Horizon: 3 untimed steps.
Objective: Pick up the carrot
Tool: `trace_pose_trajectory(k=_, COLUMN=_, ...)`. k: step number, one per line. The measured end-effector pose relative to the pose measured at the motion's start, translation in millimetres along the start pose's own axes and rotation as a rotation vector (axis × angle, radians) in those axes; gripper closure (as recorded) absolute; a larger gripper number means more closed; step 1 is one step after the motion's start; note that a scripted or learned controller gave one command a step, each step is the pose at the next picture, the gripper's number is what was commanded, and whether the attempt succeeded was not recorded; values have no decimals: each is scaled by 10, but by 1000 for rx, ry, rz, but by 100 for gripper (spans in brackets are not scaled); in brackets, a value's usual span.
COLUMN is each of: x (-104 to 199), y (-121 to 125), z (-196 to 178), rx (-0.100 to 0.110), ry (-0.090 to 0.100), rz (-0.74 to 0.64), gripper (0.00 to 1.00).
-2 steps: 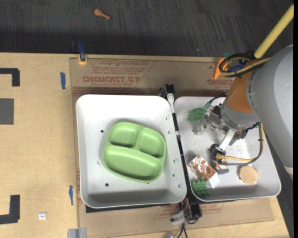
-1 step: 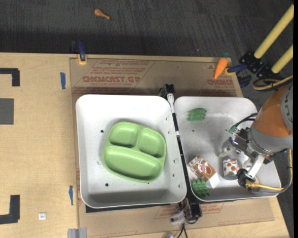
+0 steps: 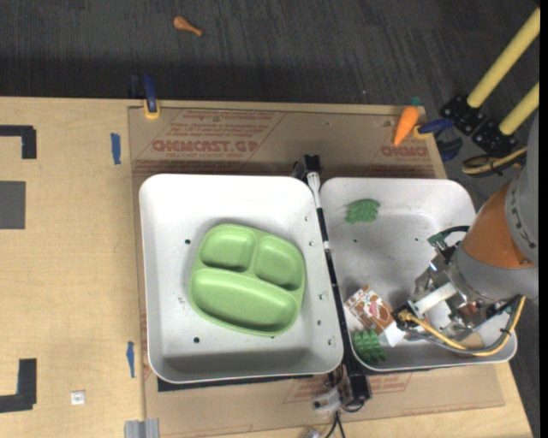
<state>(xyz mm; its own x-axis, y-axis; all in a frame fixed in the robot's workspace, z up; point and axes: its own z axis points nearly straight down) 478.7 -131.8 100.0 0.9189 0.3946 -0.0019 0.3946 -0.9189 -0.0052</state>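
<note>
While the arm [image 3: 501, 244] reaches in from 3 o'clock and hangs low over the right bin [image 3: 402, 248], the carrot [image 3: 405, 126] lies outside both bins. It sits on the brown cardboard sheet [image 3: 214, 141] just past the right bin's far rim, at about 12 o'clock from that bin's middle. Its green top points toward 1 o'clock and its orange tip toward 7 o'clock. The gripper [image 3: 449, 315] sits toward 4 o'clock in the right bin, close to the near rim and well apart from the carrot. Whether it is open or closed cannot be told from this angle, and nothing can be seen held in it. At 9 o'clock from the gripper a red-and-white packet [image 3: 368, 310] lies against the bin's left wall. A small green block [image 3: 368, 345] sits just beside the packet at its 6 o'clock, in the bin's near left corner. A flat green scrap [image 3: 362, 210] lies at 11 o'clock in the same bin, near the far wall. The left bin [image 3: 163, 222] holds a green divided plate [image 3: 248, 278] in its middle, with two small wells on the far side and one long well on the near side. A blue clamp [image 3: 151, 92] grips the sheet's far edge at 11 o'clock of the view. Beyond it, a small orange thing [image 3: 187, 26] lies on the dark floor. Two yellow poles [image 3: 514, 51] slant across the 1 o'clock corner.
</note>
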Motion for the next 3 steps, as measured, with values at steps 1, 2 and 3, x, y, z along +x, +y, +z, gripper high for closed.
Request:
trace_pose_trajectory(k=1, x=3, y=-1, z=-95, rx=0, ry=0, rz=-3, gripper=100)
trace_pose_trajectory(k=2, x=-94, y=235, z=-1246, rx=-5, ry=2, rz=-82, gripper=100)
trace_pose_trajectory(k=3, x=233, y=-319, z=-1494, rx=-5, ry=2, rz=-210, gripper=100)
